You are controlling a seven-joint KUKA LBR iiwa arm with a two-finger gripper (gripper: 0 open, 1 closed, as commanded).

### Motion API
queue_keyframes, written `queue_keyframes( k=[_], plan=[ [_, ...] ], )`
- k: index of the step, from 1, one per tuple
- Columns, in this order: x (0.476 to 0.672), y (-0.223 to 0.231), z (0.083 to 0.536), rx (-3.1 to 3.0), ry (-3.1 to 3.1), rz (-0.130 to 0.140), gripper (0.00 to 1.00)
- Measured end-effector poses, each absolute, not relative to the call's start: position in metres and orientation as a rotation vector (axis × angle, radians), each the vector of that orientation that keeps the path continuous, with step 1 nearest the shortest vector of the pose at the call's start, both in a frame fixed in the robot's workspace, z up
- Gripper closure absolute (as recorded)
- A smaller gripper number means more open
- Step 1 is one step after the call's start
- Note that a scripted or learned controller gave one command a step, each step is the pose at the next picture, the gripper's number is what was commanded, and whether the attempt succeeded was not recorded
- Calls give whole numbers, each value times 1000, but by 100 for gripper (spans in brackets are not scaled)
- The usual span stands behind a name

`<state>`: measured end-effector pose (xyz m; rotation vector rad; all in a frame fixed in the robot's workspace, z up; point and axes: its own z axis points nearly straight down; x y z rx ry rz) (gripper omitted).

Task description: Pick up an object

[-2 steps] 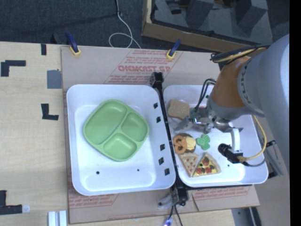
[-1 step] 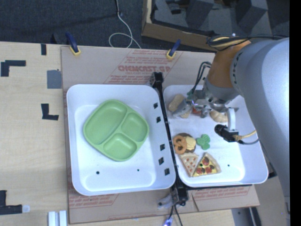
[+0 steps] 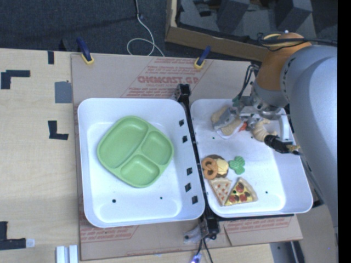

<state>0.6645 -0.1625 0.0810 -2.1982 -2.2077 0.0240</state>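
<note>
My gripper is low over the far part of the right bin, under the grey arm with its orange band. A tan toy food piece lies right at the gripper's left side, and another tan piece sits at its right; whether either is held is hidden. Nearer the front of this bin lie a brown pretzel-like piece, a green broccoli piece, a waffle wedge and a pizza slice.
The left bin holds a green divided plate. A black divider with clips runs between the two bins. The arm's big grey body overhangs the right bin's right side.
</note>
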Motion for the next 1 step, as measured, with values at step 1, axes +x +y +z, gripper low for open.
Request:
queue_keyframes(
  k=[1],
  plan=[
    [664,-160,90,-2189,-2208,34,100]
  ],
)
